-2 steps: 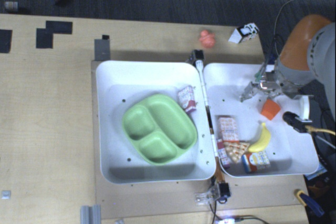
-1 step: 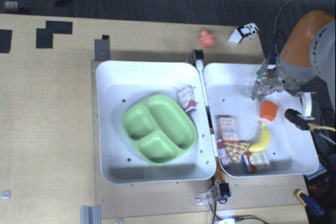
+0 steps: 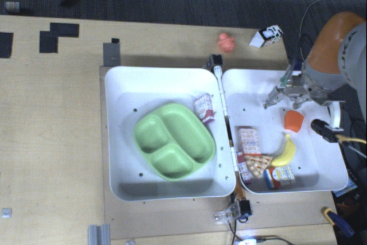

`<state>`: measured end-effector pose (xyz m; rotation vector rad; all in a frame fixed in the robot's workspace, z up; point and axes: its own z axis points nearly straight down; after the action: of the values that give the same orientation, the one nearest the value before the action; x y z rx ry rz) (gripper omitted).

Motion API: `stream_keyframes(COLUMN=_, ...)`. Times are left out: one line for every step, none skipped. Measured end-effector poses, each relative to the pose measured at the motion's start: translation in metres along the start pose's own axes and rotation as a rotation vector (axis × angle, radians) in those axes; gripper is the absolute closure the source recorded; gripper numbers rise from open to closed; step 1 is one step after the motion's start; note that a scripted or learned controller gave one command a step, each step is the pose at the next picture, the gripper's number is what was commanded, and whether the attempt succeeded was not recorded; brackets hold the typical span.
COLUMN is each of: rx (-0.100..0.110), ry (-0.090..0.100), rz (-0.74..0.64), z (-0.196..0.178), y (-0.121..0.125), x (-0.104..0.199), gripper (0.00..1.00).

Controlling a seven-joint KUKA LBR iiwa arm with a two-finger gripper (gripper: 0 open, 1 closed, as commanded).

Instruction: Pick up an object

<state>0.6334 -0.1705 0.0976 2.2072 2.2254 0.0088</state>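
Note:
My gripper (image 3: 289, 98) hangs over the back of the right bin (image 3: 246, 86), its fingers spread open with nothing between them. Just in front of it, an orange block (image 3: 293, 121) lies on the bin floor. A yellow banana (image 3: 285, 152) lies nearer the front. Beside the banana are a pink-and-white packet (image 3: 248, 140), a waffle-patterned snack (image 3: 258, 164) and a small can (image 3: 279, 177).
The left bin (image 3: 117, 123) holds a green divided plate (image 3: 174, 139) and a red-and-white packet (image 3: 204, 107) at its right wall. A pink lump (image 3: 227, 42) and a white-and-black tag (image 3: 266, 35) lie on the bench behind the bins.

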Motion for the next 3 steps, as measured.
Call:
stream_keyframes(rx=0.004, ry=0.002, rz=0.004, z=0.011, y=-0.036, x=0.059, gripper=0.00)
stream_keyframes(rx=-0.004, ry=0.000, rz=0.002, z=-0.001, y=-0.034, x=0.059, gripper=1.00)
stream_keyframes(rx=-0.003, ry=0.000, rz=0.002, z=-0.001, y=-0.034, x=0.059, gripper=0.00)
